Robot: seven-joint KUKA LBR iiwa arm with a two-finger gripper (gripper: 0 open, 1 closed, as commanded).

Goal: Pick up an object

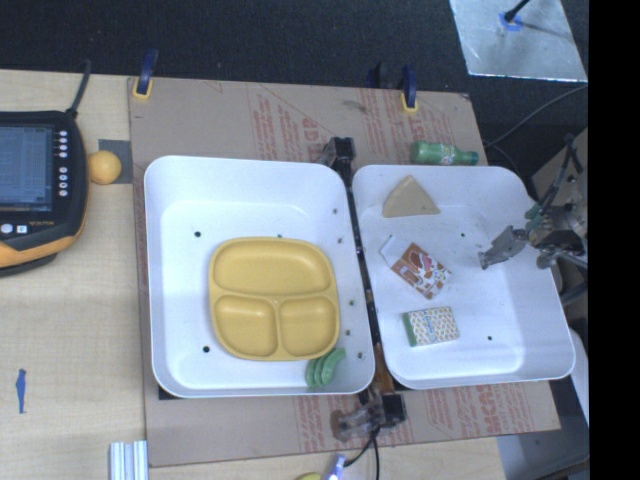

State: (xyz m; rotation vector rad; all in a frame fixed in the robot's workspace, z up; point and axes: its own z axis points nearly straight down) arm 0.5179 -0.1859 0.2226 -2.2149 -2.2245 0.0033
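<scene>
A small patterned packet (421,270) is seen lying flat in the right bin (540,353), near its middle. Behind the packet, a tan wedge (409,199) is found. In front of the packet, a green and white card (432,325) is laid. The gripper (497,252) is held to the right of the packet, well apart from it; nothing is seen between its fingers, and how far they are opened cannot be told. Left of the packet, a yellow tray (272,296) is kept in the left bin (175,268).

Yellow tray (272,297), green toy (325,368), tan wedge (409,199), red-patterned packet (420,270), green-speckled packet (432,325), white bins (170,268).
</scene>
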